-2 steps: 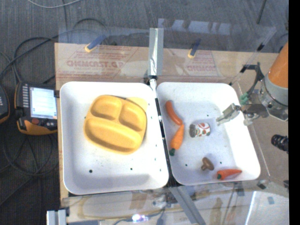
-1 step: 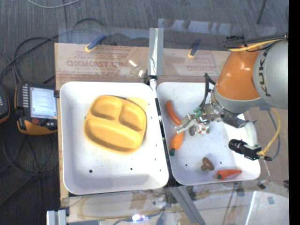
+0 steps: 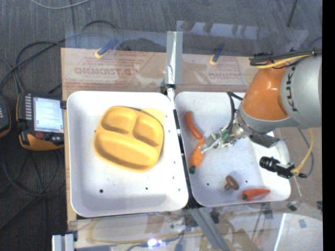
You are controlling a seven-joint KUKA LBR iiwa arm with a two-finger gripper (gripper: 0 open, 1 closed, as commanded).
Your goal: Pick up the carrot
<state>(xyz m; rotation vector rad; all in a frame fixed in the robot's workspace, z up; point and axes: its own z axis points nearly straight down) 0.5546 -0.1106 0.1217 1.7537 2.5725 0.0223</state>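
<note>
The gripper [image 3: 205,145] is seen low in the right bin [image 3: 209,104], its tips at the upper end of a carrot [image 3: 196,157] near the bin's left wall; whether the carrot is pinched cannot be told. 1 sausage [image 3: 192,125] lies just above. A second carrot [image 3: 255,194] and a brown knob [image 3: 231,182] lie near the front edge. The left bin [image 3: 84,192] holds a yellow divided tray [image 3: 129,136].

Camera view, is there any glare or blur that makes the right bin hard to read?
Camera view: the white right bin is bright but not washed out; the orange carrot near the gripper reads clearly; the small brown object is soft, too small to identify.
</note>
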